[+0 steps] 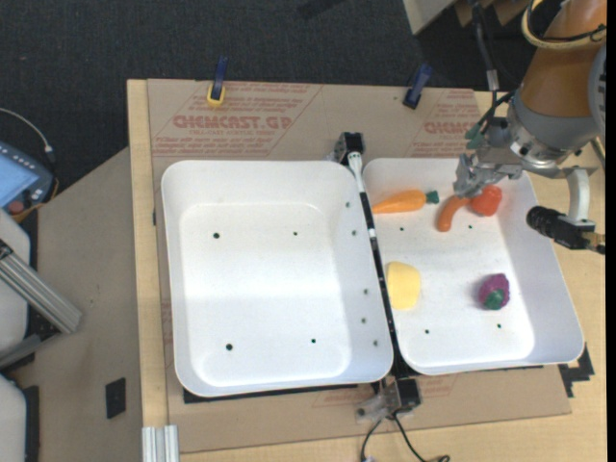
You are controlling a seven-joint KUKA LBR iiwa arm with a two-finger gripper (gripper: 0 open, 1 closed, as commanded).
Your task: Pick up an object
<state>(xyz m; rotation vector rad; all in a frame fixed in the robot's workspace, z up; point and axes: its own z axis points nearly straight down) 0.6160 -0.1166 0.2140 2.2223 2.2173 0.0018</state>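
Right bin (553,330) as landmark throughout. Near its far edge, gripper (474,183) poised low over a cluster of two toys: a red-orange rounded piece (488,201) just under and slightly right of the tool, and an orange curved sausage-like piece (449,215) touching it, trailing down-left. Long axis of that curved piece running diagonally, upper right to lower left, upper end tucked beneath the tool. Grip state impossible to judge here, nothing visibly clamped. Toward the bin's dividing wall, a carrot (399,202) lying crosswise, green tip pointing toward the gripper. Nearer the front: yellow lump (403,285) by the divider, purple fruit (494,292) mid-bin. Likeliest target probably the piece directly below.
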